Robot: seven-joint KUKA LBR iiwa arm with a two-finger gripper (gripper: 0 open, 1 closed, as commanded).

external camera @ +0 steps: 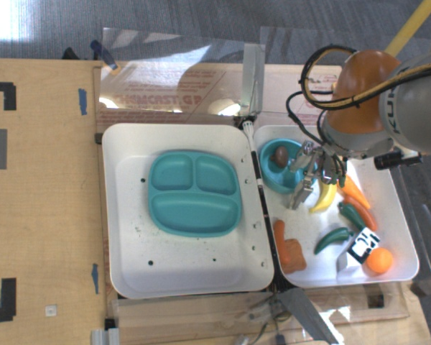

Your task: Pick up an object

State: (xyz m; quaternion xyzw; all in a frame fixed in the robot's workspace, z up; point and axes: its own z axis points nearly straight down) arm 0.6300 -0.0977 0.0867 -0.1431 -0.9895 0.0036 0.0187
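— What lies nearest in the right bin (406, 264)?
— An orange ball (378, 261), a green pepper (332, 238), then a banana (324, 196).
— And the gripper (307, 185)?
— Farther back, poised beside the banana and a blue bowl (279, 165); its fingers stand parted, gripping nothing.

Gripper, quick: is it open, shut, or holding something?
Gripper: cannot be told; it hangs over the right bin, by the blue bowl and banana.

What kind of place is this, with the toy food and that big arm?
Probably a robot test lab: a grey arm reaches over two white bins, one holding a teal divided plate, the other toy food like a banana.
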